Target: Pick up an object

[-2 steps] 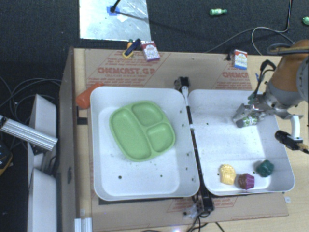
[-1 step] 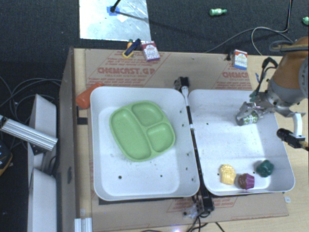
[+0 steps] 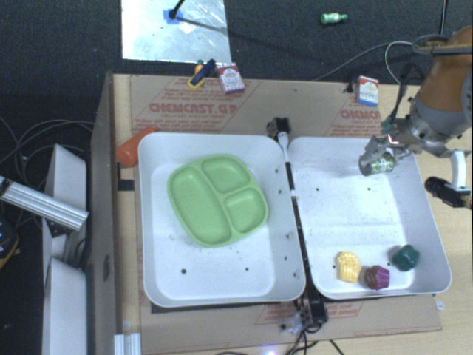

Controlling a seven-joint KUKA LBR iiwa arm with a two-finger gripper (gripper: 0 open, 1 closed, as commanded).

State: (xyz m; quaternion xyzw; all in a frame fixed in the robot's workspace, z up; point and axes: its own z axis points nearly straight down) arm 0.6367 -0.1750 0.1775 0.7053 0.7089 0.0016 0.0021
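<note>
Grey arm (image 3: 443,102) reaches in from the right, its end effector (image 3: 378,158) low over the right bin (image 3: 347,220), grip state unclear. Below it, well apart, lie yellow (image 3: 347,265), purple (image 3: 376,276) and teal (image 3: 404,257) objects in a row.

A single fixed camera looked down at a slant from above the bench (image 3: 185,98), far enough back to take in both white bins (image 3: 159,220), the bench's edges and some dark floor (image 3: 59,35) beyond.
</note>
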